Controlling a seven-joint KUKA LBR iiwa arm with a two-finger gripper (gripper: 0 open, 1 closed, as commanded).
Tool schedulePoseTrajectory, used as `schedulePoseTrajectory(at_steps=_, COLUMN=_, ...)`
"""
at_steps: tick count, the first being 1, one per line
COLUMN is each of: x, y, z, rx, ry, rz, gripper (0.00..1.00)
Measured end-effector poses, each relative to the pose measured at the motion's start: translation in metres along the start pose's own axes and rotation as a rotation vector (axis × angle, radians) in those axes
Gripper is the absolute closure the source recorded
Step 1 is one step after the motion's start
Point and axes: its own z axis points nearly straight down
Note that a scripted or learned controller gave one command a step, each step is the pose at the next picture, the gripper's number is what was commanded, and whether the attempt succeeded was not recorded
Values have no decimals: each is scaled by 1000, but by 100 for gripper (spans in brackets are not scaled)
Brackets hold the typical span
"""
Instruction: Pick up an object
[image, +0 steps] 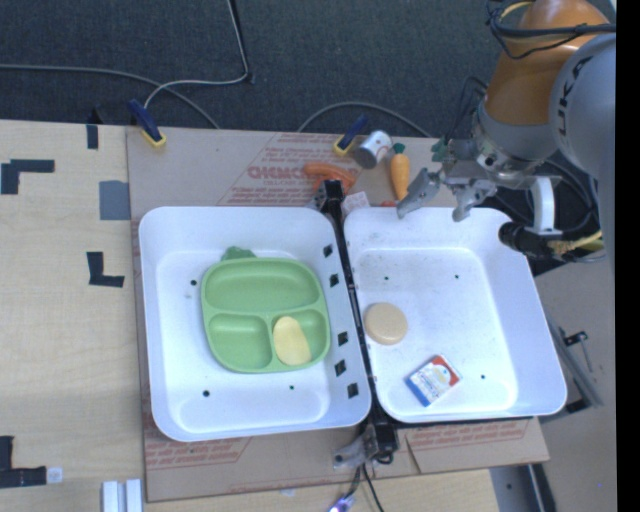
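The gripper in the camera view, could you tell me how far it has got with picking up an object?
Nothing is lifted yet. The gripper hangs open over the right bin's far rim, holding nothing. The round tan piece and small packet lie on the bin floor, so descent, grasp and lift remain.

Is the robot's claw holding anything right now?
No. The gripper hangs open above the far edge of the right bin, with nothing between its fingers. The round cookie lies in that bin.

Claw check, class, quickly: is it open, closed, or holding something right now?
Claw: open, with nothing between its fingers, poised over the far rim of the right bin.
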Motion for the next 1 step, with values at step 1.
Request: schedulePoseTrajectory(at_steps=1, x=-2, y=-58, z=102, rx=4, ry=1, rz=1, gripper=0)
